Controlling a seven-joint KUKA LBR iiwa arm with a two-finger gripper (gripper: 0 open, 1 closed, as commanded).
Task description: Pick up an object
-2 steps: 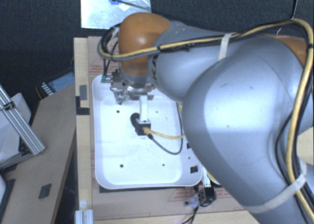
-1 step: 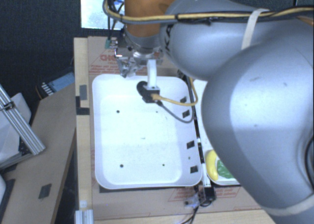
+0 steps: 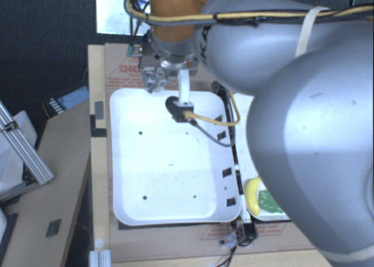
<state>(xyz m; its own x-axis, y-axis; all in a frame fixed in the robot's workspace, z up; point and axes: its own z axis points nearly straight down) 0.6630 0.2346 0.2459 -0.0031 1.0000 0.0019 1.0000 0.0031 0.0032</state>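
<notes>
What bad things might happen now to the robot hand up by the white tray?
The gripper hangs over the left bin's far rim, so coming straight down it might bump the edge. The yellow cable droops into that bin and could snag. The yellow object and the green one sit in the other bin, under the arm, so a grab here may catch nothing.

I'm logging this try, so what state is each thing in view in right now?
tool: low over the left bin's far edge; nothing seen between its fingers
left bin: flat on the bench, upright
yellow object: lying in the right bin, partly hidden by the arm
green object: beside the yellow one, partly hidden
</notes>
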